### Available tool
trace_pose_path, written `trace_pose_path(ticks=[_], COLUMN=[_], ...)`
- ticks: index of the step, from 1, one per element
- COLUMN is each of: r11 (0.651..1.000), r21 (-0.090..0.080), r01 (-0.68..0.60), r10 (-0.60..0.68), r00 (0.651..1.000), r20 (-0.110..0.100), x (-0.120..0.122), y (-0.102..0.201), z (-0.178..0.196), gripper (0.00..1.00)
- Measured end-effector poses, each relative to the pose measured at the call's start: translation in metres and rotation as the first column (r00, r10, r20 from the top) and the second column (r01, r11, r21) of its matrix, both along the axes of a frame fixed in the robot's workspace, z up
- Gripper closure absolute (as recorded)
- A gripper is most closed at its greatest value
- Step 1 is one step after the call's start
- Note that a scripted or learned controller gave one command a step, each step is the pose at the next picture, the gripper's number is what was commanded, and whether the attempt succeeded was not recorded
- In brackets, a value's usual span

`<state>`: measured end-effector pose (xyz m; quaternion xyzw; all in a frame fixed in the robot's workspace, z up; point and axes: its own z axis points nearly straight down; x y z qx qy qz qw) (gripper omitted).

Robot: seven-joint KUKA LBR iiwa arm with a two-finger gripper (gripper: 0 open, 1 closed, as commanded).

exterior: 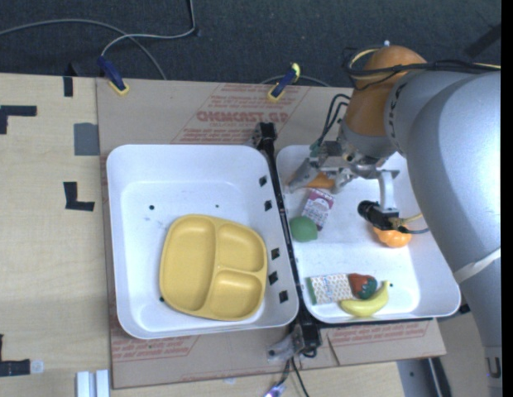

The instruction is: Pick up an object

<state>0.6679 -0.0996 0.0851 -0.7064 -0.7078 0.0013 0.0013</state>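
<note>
My gripper [321,172] reaches down into the back left part of the right bin [405,300]. A small orange thing [321,182] lies right under it, partly hidden by the gripper, and I cannot tell whether it is held. Just in front lies a white and pink packet [317,208], with a green ball [304,229] beside it against the bin's left wall. An orange fruit [394,238] sits to the right. Along the front lie a checkered packet [329,288], a red and green piece [364,285] and a yellow banana [364,306].
The left bin [132,180] holds a yellow divided plate [213,266]. The divider between the bins [277,213] runs close to the gripper's left. The grey arm [447,155] covers the right bin's back right part.
</note>
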Motion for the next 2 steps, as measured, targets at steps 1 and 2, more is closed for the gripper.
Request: trace_pose_path(ticks=[1,2], r11=[1.000,1.000], r21=[0.000,-0.006], r01=[0.000,0.000], r10=[0.000,0.000], r00=[1.000,1.000], r20=[0.000,-0.011], x=[0.0000,-0.0025], y=[-0.0037,-0.0076], z=[0.0001,0.0086], gripper=[0.00,1.00])
